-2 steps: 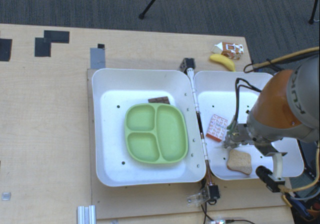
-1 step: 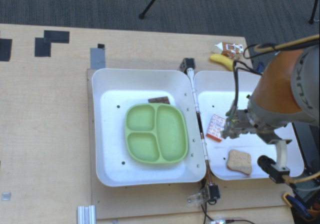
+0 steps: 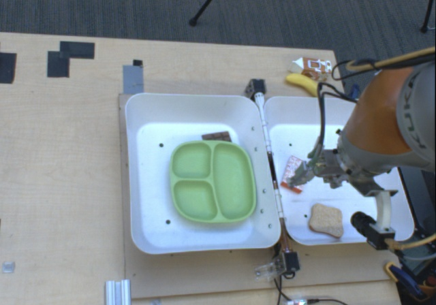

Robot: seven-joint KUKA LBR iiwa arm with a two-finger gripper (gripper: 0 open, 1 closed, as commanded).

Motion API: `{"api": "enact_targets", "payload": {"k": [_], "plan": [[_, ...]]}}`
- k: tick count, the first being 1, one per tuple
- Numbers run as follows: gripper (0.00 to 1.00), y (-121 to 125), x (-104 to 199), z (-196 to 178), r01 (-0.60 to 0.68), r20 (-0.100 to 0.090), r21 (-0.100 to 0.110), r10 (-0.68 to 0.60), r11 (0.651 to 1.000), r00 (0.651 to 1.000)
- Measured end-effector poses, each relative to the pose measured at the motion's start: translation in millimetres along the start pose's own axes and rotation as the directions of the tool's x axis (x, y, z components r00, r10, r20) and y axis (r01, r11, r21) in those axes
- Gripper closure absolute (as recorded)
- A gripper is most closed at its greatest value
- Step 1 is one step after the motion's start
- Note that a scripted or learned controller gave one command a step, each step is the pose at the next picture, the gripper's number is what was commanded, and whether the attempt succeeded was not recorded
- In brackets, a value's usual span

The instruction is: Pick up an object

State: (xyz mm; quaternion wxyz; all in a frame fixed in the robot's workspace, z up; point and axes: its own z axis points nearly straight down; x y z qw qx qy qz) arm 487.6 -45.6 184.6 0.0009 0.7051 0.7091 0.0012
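The small packet (image 3: 293,173), white with red printing and a red lower edge, lies flat-looking and crinkly on the floor of the right bin (image 3: 300,135), toward its left wall, and my pincer (image 3: 304,175) is right at it, its dark metal tips low against the packet's right side. Whether my tips are spread, clenched or already pinching the wrapper I cannot tell; they merge with the packet. So I judge the pick as under way but not done: the packet appears to rest on the bin floor, nothing is lifted, and the closing and the raising are left. It seems thin, light foil or plastic film, likely to slide or buckle rather than resist. Nearer in the same bin sits a tan sponge (image 3: 326,220), porous, rounded at the corners, soft by its look, apart from the packet. The bins are smooth, glossy white plastic with rounded rims. In the left bin (image 3: 139,181) a pale green divided plate (image 3: 212,182) lies flat, matte, with three compartments, and a small dark brown flat bar (image 3: 216,137) rests just beyond its far edge. Beyond the right bin, on the light wooden bench (image 3: 61,174), lies a yellow banana (image 3: 302,83).
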Motion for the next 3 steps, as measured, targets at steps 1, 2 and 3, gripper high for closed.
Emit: {"api": "enact_targets", "payload": {"k": [1, 2, 3], "plan": [[0.0, 8, -59, 98, -0.003, 0.001, -0.004, 0.003, 1.0, 1.0], [1.0, 10, -58, 87, 0.0, 0.002, -0.009, 0.0, 1.0, 1.0], [0.0, 10, -58, 87, -0.001, 0.002, -0.009, 0.001, 1.0, 1.0]]}}
